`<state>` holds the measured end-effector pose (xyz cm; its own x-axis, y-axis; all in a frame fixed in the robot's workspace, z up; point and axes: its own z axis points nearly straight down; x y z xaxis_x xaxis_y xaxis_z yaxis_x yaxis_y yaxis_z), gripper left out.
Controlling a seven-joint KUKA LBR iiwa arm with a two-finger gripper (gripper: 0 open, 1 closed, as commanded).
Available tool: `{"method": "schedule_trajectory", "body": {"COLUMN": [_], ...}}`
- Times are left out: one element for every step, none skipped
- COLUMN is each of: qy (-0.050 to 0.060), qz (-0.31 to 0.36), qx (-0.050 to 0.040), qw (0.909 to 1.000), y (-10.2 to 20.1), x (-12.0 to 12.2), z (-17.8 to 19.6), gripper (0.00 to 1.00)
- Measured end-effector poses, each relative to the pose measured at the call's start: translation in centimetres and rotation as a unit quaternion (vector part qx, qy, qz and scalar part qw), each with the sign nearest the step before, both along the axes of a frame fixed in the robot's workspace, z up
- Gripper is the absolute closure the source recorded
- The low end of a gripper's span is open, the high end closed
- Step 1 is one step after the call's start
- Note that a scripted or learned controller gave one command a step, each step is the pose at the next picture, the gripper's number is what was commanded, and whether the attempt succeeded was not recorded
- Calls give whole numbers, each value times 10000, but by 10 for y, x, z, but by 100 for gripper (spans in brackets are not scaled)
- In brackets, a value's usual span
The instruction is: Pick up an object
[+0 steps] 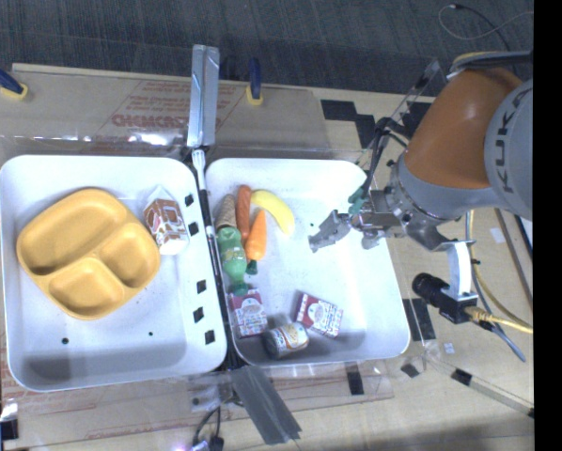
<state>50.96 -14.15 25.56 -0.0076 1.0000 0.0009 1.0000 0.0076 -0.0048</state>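
The wooden counter carries two shallow white plastic bins side by side, so that things can be lifted out of either. The left bin holds a large yellow moulded plastic tray with compartments and, just beside its right edge, a small brown-and-white carton. The right bin has its load crowded along the left wall: an orange carrot beside a curved yellow banana, a green lumpy toy vegetable below, then two small red-and-white cartons and, and a dark little can at the near wall. The grey arm's tool hovers over the bare middle of this bin, right of the banana, nothing visibly between its fingers; whether they are spread I cannot tell. The banana and carrot look the nearest candidates, smooth, slim and lying flat.
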Motion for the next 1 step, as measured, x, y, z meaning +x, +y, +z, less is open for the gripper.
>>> {"method": "schedule_trajectory", "body": {"qy": [-23], "qz": [1690], "qx": [-7], "qw": [9856], "y": [12], "x": [87], "z": [2], "gripper": [0]}}
